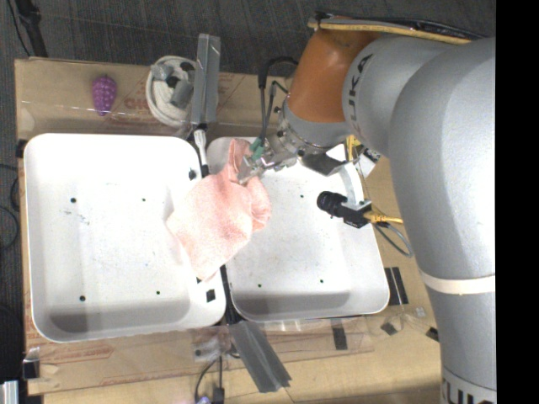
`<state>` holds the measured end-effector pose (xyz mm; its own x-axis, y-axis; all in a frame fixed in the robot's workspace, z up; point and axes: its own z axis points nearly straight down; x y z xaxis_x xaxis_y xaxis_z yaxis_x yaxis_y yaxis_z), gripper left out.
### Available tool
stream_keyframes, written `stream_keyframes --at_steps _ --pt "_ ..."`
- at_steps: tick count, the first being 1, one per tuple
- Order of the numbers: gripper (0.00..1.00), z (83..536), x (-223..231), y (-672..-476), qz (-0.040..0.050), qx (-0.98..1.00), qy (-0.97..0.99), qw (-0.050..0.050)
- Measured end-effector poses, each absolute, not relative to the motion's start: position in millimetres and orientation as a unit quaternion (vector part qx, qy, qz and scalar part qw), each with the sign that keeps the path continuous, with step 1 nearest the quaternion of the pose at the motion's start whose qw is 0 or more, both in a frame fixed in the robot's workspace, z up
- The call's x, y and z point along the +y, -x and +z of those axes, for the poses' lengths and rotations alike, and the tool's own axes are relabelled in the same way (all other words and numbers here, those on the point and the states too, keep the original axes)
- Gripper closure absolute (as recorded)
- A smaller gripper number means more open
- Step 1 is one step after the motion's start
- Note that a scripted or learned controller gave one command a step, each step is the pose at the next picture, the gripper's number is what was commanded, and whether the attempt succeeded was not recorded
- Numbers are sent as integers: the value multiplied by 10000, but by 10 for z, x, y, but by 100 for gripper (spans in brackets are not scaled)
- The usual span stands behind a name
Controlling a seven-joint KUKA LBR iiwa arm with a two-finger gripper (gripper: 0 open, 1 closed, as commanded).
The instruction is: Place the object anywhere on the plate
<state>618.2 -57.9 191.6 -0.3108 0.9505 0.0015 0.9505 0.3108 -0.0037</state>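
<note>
1. Writing: black letters "KU" read on the grey arm point(421, 99) beside its orange band point(324, 74); faint red print on the brown bench point(59, 99) is too small to read.
2. Pink cloth point(221, 213): soft, crumpled, terry-like; its upper tip is pinched between the jaws of the gripper point(246, 165), which are clenched on it. The rest hangs over the ridge where the two bins meet, mostly on the left bin's right edge.
3. Left bin point(93, 225) and right bin point(312, 259): shallow, smooth white plastic with rounded corners and small dark dots on their floors.
4. Purple object point(104, 93): small, knobbly, oval, on the bench above the left bin.
5. White coil point(168, 91): round, just beside a grey upright bar point(206, 82).
6. Open room: most of both bin floors lies bare around the cloth.
</note>
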Motion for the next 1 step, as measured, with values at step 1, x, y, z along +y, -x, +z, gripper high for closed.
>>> stream_keyframes --at_steps 1 --pt "100 2315 -573 -6183 7 -8117 5841 11"
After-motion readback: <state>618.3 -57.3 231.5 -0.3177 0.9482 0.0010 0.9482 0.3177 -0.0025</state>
